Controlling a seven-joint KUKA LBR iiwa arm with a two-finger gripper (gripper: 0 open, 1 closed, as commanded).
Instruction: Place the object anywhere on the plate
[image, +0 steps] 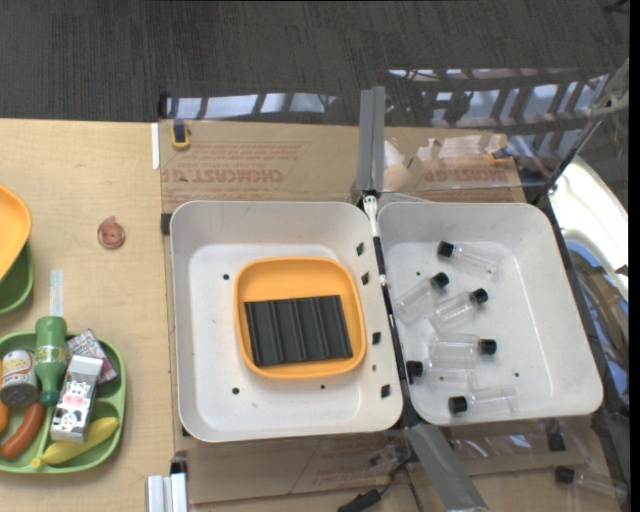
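Camera view, looking down at a slant on both bins. Several clear vials with black caps (462, 306) lie scattered on their sides in the right bin (560, 300), none upright, some touching and some apart; their exact number is hard to tell, because the clear bodies blend into the white floor. The square yellow-orange plate (300, 272) rests flat in the middle of the left bin (200, 300), apart from the vials and separated from them by the two adjoining bin walls. A dark grey ribbed block (300, 330) lies flat on the plate and covers most of its floor, leaving the raised rim bare all round. How the jaws stand, and whether they hold anything, cannot be told. The two bins sit side by side, touching along their inner edges, on a sheet of brown cardboard (260, 165) with reversed printing. To the left, on the pale wooden worktop (90, 180), a green compartment plate (100, 440) holds toy foods, among them a green bottle (50, 355) standing near its upper edge. A yellow bowl (10, 235) is cut off by the left edge of the frame, and a small pink disc (111, 233) lies alone between that bowl and the left bin.
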